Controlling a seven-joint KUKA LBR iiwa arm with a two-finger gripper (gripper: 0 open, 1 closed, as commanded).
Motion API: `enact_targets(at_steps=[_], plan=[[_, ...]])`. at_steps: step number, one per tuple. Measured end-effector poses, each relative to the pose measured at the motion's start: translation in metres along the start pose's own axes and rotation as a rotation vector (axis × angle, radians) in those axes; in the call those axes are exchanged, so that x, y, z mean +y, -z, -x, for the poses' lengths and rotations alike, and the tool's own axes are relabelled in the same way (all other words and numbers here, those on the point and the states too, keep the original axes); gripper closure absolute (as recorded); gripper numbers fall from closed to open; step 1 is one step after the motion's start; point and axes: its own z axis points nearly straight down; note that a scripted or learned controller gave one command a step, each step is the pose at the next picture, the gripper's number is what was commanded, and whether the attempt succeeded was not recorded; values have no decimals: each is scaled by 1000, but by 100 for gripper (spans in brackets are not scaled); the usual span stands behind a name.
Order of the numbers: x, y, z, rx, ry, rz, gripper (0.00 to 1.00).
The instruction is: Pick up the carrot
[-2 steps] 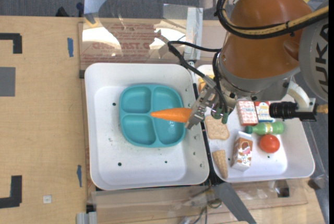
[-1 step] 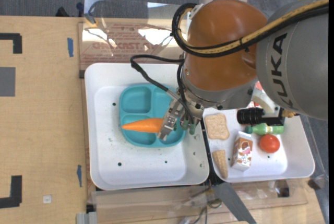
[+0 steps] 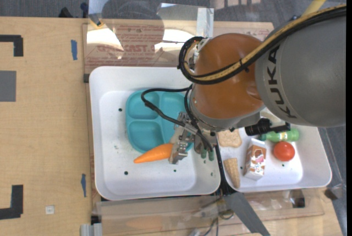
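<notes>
carrot (image 3: 154, 154) in left bin (image 3: 104, 136), touching teal tray (image 3: 144, 125) | pincer (image 3: 181, 153) at its thick end, grip state unclear | right bin (image 3: 316, 169): tomato (image 3: 284, 151), carton (image 3: 256, 162), bread (image 3: 230, 138)

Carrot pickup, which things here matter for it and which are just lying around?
For the job:
carrot, in the left bin
gripper, at the carrot's thick end

Lying about:
teal tray
tomato
carton
bread slices
green bottle
</notes>
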Motion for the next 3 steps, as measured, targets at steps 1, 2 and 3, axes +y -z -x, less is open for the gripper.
enact_targets(at_steps=[1,2,3], plan=[[-18,47,41,-13,395,4,100],[-8,123,8,-17,590,4,100],[28,109,7,-13,931,3,100]])
